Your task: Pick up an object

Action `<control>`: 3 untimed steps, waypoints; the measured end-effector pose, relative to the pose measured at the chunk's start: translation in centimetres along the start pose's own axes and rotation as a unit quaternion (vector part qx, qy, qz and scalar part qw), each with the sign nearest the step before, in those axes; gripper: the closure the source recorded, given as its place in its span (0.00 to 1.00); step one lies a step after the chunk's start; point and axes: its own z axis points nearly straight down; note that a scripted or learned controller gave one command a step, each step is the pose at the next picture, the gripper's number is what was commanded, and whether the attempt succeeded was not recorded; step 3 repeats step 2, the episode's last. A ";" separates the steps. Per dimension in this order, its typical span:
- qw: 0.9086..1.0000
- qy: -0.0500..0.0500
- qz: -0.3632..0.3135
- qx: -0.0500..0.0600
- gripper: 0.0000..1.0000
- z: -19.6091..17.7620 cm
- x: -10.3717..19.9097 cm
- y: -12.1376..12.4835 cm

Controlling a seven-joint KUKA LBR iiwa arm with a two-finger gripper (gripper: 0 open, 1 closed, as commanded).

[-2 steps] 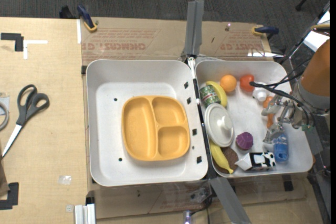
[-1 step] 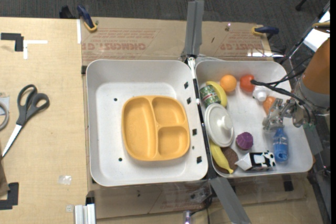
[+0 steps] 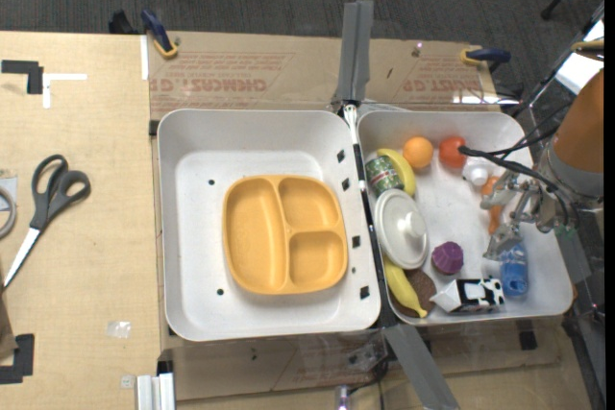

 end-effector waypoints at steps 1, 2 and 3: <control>1.000 -0.001 0.012 0.000 0.00 1.4 -1.4 0.2; 1.000 -0.001 0.010 0.000 1.00 0.7 -1.5 0.2; 1.000 -0.001 0.010 0.000 1.00 0.7 -1.5 0.2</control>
